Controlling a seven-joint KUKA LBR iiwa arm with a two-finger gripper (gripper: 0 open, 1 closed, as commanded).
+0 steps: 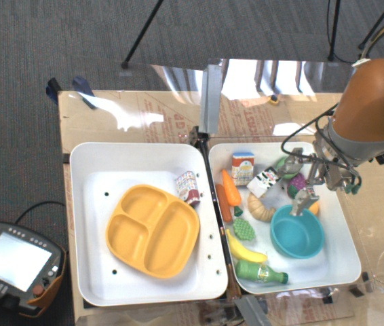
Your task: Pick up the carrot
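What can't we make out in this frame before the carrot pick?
- Gripper finger state: too small and cluttered in the camera view to tell.
- Purple item: partly covered by the gripper hardware, identity unclear.
- Orange piece at the teal bowl rim: mostly hidden behind the gripper.
- Carrot: lower end overlaps a reddish item; boundary unclear.
- Small carton label: too small to read.

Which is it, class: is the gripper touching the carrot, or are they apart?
Apart. The camera view shows the gripper above the teal bowl, with a croissant lying between it and the carrot.
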